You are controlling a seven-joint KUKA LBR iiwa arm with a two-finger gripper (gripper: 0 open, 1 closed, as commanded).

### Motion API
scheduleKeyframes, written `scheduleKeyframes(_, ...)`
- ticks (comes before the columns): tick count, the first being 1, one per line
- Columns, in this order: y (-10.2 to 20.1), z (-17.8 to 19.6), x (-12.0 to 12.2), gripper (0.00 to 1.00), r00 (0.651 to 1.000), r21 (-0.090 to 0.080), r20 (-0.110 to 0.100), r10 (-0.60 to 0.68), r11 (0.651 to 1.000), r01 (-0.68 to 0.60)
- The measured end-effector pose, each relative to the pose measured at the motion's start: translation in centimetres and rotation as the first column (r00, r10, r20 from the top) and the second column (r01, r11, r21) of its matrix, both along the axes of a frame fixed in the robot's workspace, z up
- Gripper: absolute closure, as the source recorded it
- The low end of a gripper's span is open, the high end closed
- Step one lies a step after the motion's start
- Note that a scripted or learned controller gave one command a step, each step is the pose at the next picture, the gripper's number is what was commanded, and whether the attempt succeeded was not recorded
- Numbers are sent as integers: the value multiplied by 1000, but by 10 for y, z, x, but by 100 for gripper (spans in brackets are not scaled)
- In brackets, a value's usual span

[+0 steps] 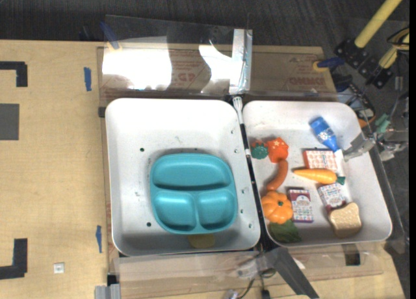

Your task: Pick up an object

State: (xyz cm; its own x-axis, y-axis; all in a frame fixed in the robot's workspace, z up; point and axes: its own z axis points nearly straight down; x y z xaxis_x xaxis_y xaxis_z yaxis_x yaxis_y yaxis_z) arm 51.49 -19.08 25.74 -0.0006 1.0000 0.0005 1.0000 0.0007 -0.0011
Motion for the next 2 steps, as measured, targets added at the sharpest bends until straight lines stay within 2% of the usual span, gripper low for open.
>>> scheduleKeyframes(1,30,-22,152,0,982,0,1,188,982,-188)
scheduleKeyframes(2,29,-19,153,0,982,-3,5,187,982,-187)
